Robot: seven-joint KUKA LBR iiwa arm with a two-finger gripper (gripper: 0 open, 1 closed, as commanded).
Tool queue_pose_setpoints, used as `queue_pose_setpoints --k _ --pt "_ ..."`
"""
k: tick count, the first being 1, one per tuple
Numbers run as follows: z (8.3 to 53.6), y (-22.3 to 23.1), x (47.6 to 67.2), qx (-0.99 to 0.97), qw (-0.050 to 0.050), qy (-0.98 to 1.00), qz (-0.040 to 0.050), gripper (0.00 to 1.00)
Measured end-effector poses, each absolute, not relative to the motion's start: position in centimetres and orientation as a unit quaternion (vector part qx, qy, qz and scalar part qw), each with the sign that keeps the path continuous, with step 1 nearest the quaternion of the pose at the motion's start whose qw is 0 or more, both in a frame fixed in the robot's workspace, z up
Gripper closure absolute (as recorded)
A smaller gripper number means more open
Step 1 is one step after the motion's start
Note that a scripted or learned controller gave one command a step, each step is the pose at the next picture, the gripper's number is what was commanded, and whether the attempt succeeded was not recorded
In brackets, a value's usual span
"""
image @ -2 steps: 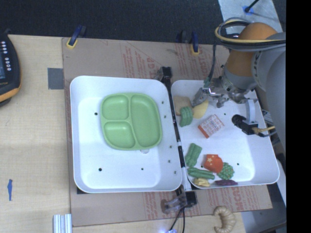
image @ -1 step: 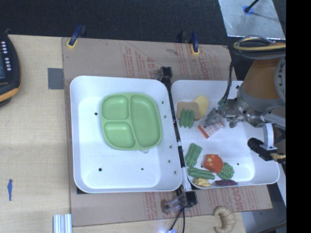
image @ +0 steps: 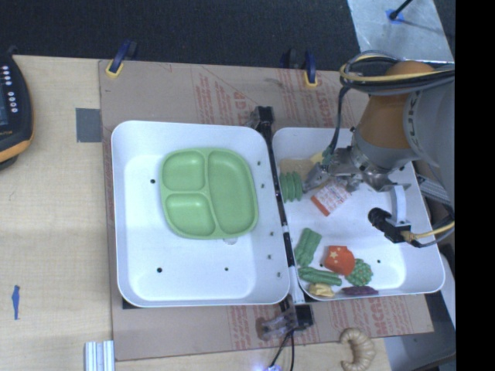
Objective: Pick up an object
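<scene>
Red printing runs along the cardboard sheet (image: pixel 232 91) under the bins, in strips beside the top, right and bottom edges, but the letters are too small and blurred to read. The black handheld device (image: pixel 11 107) at the left edge of the tabletop carries rows of small buttons whose markings cannot be made out. The red-and-white packet (image: pixel 331 199) in the right bin shows no readable print.

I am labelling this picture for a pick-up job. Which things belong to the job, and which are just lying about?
Job:
- gripper, low in the right bin
- red-and-white packet
- green ribbed piece
- green pod
- red tomato-like toy

Lying about:
- green divided plate in the left bin
- blue clamp
- handheld controller
</scene>
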State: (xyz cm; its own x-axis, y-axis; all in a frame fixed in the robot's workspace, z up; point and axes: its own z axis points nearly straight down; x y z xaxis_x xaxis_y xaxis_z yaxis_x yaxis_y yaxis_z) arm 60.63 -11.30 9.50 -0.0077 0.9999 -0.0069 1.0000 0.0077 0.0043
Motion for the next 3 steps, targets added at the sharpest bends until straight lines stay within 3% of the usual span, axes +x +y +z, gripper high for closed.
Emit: queue_pose_setpoints --k 1,2,3 --pt "9.3 -10.4 65.9 0.705 0.002 0.709 0.0009 0.00" --pt "10.3 -10.5 65.7 0.705 -0.001 0.710 -0.0015 1.00" --pt "15.3 -10.5 61.3 0.707 0.000 0.707 -0.0006 1.00"
